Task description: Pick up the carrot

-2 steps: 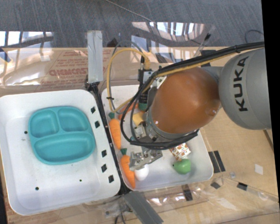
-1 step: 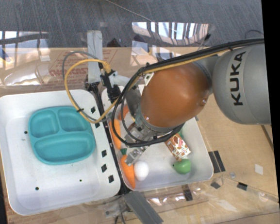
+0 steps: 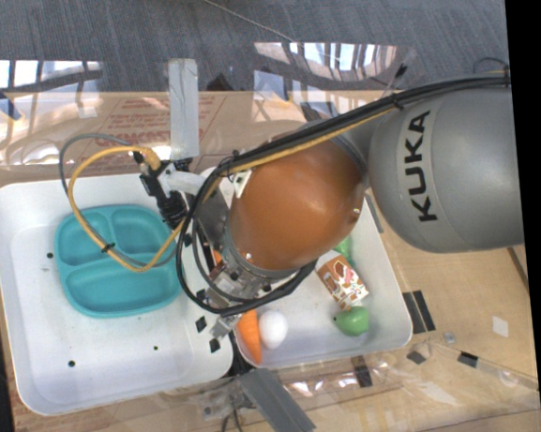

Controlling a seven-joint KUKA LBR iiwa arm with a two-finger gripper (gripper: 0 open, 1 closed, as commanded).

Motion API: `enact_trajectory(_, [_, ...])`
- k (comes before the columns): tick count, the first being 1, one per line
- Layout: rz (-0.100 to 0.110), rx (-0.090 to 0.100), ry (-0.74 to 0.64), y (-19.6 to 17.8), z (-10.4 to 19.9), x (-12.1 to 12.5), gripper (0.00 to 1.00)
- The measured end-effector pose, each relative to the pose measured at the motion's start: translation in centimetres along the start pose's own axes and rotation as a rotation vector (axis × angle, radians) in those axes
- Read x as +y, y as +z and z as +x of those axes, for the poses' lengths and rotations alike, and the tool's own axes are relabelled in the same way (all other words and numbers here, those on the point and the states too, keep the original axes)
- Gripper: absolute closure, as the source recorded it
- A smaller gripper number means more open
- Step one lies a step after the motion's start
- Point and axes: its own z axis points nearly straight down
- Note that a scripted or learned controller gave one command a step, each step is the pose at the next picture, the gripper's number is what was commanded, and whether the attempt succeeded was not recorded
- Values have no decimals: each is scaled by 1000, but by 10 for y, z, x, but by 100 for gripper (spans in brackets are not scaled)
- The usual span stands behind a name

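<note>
Carrot (image 3: 249, 337) sits in the right bin (image 3: 393, 327), near-left corner, against the wall and touching a white egg (image 3: 274, 329). Tool is buried under the arm's wrist (image 3: 293, 208); can't tell its state. Risks, my read: a grab here catches the egg or the bin wall, or slips off the carrot. Bottle (image 3: 343, 284) and green toy (image 3: 353, 321) sit close by; carrot half hidden.

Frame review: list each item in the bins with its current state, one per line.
carrot: lying in the right bin, partly under the arm.
white egg: resting beside the carrot.
green fruit: resting near the bin's front wall.
labelled bottle: lying on its side.
teal divided tray: flat in the left bin.
</note>
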Motion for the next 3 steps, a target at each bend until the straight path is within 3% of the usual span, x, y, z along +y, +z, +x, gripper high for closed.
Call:
enact_trajectory(1, [2,-2,-1,-9,-1,-2,100])
enact_trajectory(2, [5,5,29,-46,64,15,100])
enact_trajectory(3, [-2,-2,20,0,33,-12,100])
